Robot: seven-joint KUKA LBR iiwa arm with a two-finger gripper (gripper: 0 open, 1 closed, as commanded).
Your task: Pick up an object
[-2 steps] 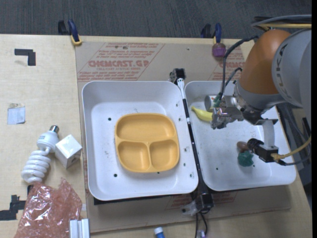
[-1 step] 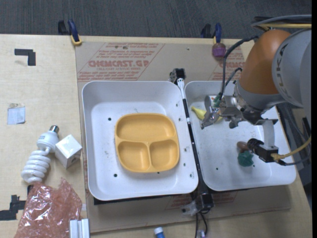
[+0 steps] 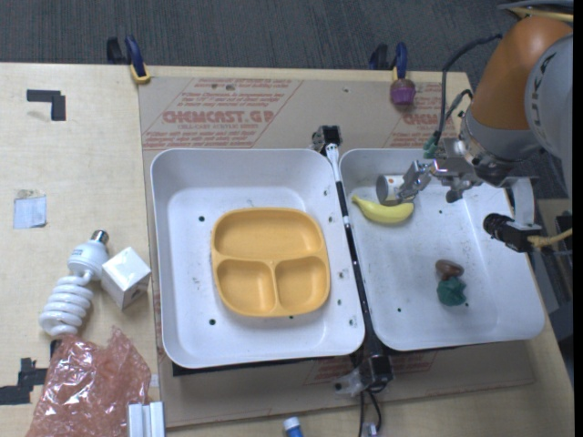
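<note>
Claw (image 3: 407, 188) low over the far part of the right bin (image 3: 510, 321), reaching in from the right, tips just beside a small white-and-red thing (image 3: 389, 186); spread of the tips impossible to judge. Banana (image 3: 383, 210) lying just near of the claw, close beside it, contact unclear. Brown lump (image 3: 447, 268) and green object (image 3: 452, 291) well apart, nearer and to the right. Yellow divided tray (image 3: 271, 262) in the left bin (image 3: 182, 189). "CHEMCAST" in red print on the sheet (image 3: 219, 112) under the bins. Spiral bulb (image 3: 71, 294) on the bench (image 3: 64, 180), far left.
</note>
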